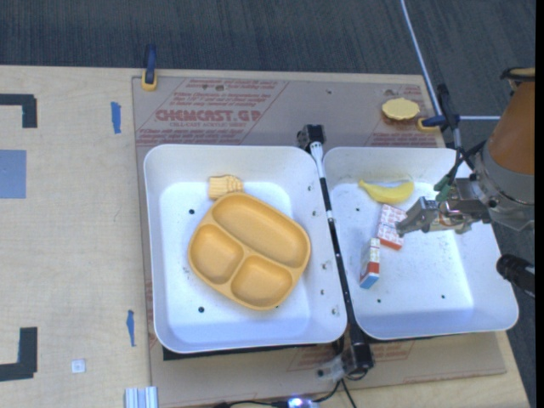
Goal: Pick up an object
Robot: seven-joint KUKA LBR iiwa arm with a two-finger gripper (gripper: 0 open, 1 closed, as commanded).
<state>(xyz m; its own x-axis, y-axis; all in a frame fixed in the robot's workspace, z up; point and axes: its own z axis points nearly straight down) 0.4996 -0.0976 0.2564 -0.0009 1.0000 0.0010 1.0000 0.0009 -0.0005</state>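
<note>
The surface [68,228] is seen as pale wood, with a brown printed board laid on it under both bins. Places are given here relative to the black divider [327,219] that runs between the two bins.

Left of the divider, the left bin [170,313] is occupied by a yellow three-compartment plate [248,252], laid flat and turned at a slant. A small tan waffle-like piece [225,185] is seen touching the plate's far edge, well left of the divider.

Just right of the divider, the right bin [476,313] is found. Near the divider, a small box in white, red and blue [371,263] is laid on the bin floor. A red-and-white checked packet [391,226] is seen just beyond it, slightly farther from the divider. A yellow banana [387,190] is laid toward the bin's far wall, right of the divider.

Farther right, the tool [418,218] is held low over the bin, just beside the checked packet; whether it touches the packet cannot be told. Whether it is spread or pressed together cannot be told, and nothing is seen gripped in it.

A round yellow piece [400,110] is laid on the board beyond the right bin, right of the divider's far end.
</note>
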